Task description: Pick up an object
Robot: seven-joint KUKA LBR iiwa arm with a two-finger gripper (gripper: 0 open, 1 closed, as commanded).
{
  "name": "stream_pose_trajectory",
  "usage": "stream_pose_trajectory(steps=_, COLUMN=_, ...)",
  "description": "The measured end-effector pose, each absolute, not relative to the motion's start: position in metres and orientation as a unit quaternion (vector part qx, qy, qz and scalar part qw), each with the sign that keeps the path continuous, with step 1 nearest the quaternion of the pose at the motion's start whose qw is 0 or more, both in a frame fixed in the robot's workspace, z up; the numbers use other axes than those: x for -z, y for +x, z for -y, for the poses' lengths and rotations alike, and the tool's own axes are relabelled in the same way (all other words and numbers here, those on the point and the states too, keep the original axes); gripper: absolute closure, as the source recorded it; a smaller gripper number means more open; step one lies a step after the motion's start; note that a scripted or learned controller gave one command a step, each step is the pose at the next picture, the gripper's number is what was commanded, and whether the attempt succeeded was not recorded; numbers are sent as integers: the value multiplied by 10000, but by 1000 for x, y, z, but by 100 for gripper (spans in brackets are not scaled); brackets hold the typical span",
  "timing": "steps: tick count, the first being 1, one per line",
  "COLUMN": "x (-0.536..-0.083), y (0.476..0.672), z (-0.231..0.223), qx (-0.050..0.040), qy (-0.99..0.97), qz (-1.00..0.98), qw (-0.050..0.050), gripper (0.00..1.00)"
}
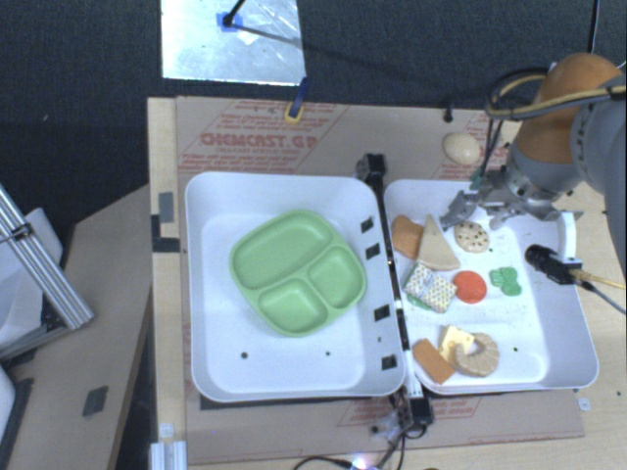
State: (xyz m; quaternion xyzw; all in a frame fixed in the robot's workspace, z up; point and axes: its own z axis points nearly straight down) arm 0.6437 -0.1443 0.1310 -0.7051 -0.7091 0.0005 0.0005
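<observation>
Item 1: left bin, white, holding one green divided plate, lying flat.

Item 2: right bin, white, holding toy foods. From its left wall:
- an orange wedge touching a tan wedge
- a checkered block
- an orange slab at the near edge
- a yellow piece against a bagel
- a red disc
- a chocolate-chip cookie
- a green leafy piece

Item 3: pale egg, on the counter beyond the right bin.

Item 4: tool, low over the right bin's far end, just above the cookie. Its fingers look spread, with nothing between them.

Status: nothing is lifted and every piece lies in place. I judge the cookie the likeliest target; the descent, closing and lift are all left to do.
</observation>
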Motion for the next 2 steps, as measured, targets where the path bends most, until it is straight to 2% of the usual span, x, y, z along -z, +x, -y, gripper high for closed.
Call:
stream_pose_trajectory(steps=1, x=-99, y=646, z=144, qx=24, qy=-7056, qz=7086, qw=-34, gripper=0)
stream_pose_trajectory(steps=2, x=-107, y=646, z=145, qx=18, qy=-7051, qz=7091, qw=-27, gripper=100)
